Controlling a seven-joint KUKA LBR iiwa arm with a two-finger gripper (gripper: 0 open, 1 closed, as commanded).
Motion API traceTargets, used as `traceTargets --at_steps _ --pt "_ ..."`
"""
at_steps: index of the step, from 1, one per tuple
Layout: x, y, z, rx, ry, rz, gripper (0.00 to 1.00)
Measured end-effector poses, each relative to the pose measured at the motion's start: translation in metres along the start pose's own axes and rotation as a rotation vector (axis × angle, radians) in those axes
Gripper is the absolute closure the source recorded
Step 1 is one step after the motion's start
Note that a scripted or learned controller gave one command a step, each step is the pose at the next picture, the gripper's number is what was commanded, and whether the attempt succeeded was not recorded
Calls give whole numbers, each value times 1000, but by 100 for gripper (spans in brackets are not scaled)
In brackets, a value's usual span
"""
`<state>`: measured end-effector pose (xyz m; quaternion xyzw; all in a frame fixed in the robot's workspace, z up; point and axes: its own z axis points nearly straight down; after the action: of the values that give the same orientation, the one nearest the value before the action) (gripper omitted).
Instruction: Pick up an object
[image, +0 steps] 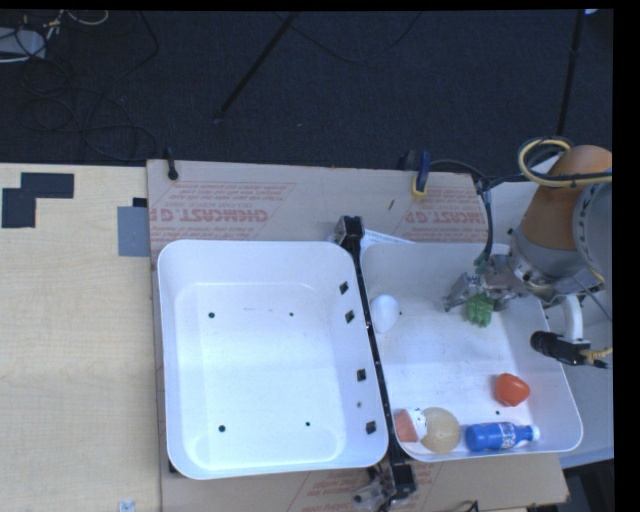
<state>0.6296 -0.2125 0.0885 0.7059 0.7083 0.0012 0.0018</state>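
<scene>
We see the grey arm with its orange band reaching in from the right, its two-finger gripper (474, 296) low over the far part of the right-hand shallow white bin (560, 400). A small green leafy object (480, 311) sits right at the fingertips, on their near side; we cannot tell whether the fingers are closed on it or merely touching it, nor how far they are parted.

Other things lie in the same bin, all apart from the gripper. A white egg-shaped object (384, 309) rests against the bin's left wall, to the left of the gripper. A small red rounded object (511, 389) lies nearer to us, toward the right wall. Along the near wall sit a blue plastic bottle with a white cap (500, 436), lying on its side, a tan round object (438, 429) just left of it, and a small orange-red piece (405, 424) touching the tan one. None of these lies between the gripper and the green object.

The left-hand shallow white bin (180, 300) stands beside the right one, their walls meeting along a black divider (362, 330).
</scene>
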Motion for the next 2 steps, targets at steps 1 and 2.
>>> traceTargets --at_steps 1,2 --pt "0 -3 -10 6 1 1 100" --pt "64 -25 1 8 3 0 100"
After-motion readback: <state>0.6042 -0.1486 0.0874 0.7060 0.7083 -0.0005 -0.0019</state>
